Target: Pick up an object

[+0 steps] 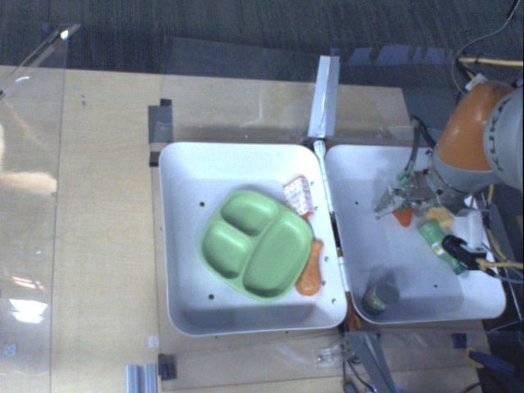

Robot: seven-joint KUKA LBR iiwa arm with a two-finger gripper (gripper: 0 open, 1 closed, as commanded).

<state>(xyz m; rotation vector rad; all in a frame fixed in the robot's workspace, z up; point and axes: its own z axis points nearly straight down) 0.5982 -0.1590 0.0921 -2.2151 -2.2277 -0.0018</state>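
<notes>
The claw (399, 204) hangs low near the right bin's (368, 244) far right edge, just over a small orange piece (402, 216); whether it is spread or pressed together I cannot tell. A green bottle (432, 237) and a yellow piece (440, 216) crowd just beside it — a pinch here could nudge neighbours or slip off. The green tray (255, 244) lies in the left bin (184, 219).
</notes>
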